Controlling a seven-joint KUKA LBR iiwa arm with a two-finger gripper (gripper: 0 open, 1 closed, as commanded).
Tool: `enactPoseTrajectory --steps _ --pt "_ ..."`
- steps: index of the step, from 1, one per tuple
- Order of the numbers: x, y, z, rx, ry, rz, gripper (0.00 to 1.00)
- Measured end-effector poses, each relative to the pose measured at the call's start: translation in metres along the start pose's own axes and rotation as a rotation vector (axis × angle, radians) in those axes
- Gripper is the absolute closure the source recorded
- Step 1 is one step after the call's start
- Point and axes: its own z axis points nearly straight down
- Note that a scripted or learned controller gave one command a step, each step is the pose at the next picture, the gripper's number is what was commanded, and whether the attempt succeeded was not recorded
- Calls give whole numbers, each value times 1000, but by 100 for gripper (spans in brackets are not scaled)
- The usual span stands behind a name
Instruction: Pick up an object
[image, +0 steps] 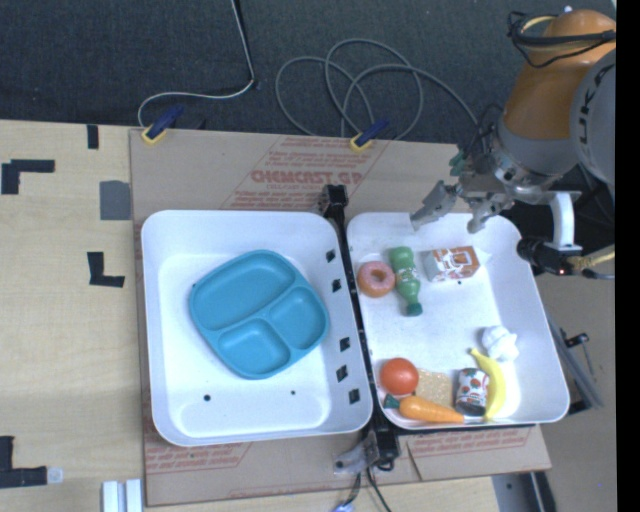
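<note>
1. The right bin (533, 300) holds every loose object the arm could pick: a small carton (451, 264) near the far wall, a green bottle (405, 279) lying on its side left of the carton, and a pink doughnut (376, 279) touching the bottle's left side.
2. Toward the near edge of the same bin lie a red tomato (399, 376), an orange carrot (432, 409) just in front of the tomato, a small can (471, 391) beside the carrot's tip, a yellow banana (493, 381) curving along the can's right side, and a small white object (499, 343) at the banana's upper end.
3. The gripper (459, 205) hangs over the far edge of the right bin, just beyond the carton, with its two fingers spread apart and nothing between them.
4. The arm (556, 95) rises from the gripper toward the upper right, its orange band showing above the wrist.
5. The left bin (165, 300) holds a blue divided plate (259, 312) with three compartments, lying flat near the bin's middle.
6. Both bins sit side by side on a cardboard sheet (290, 170), and grey cables (350, 85) loop on the dark floor beyond the sheet.
</note>
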Motion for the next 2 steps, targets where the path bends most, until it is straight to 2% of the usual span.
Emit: enactPoseTrajectory --steps 1,2 --pt "40 -11 73 3 1 -1 0" --pt "9 -41 146 4 1 1 0"
